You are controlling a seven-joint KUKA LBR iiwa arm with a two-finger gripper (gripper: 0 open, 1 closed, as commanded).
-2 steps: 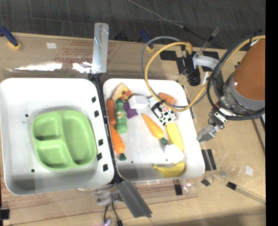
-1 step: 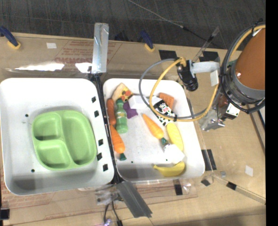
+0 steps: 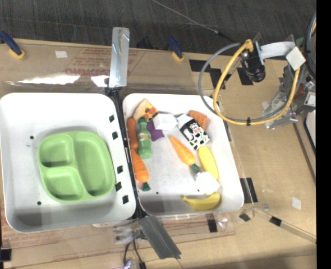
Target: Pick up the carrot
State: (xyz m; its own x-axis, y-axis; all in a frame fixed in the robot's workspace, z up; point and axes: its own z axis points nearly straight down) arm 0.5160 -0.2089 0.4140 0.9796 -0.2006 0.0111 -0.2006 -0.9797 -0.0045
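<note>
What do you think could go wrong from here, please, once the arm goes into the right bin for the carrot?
1. The carrot in the middle lies close beside the black-and-white carton and the yellow piece, so the fingers may catch a neighbour.
2. Other carrot-like pieces lie along the bin's left wall, packed against the green bottle; a grasp there could hit the wall.
3. The yellow cable loop hangs over the bin's right corner and might snag.
</note>
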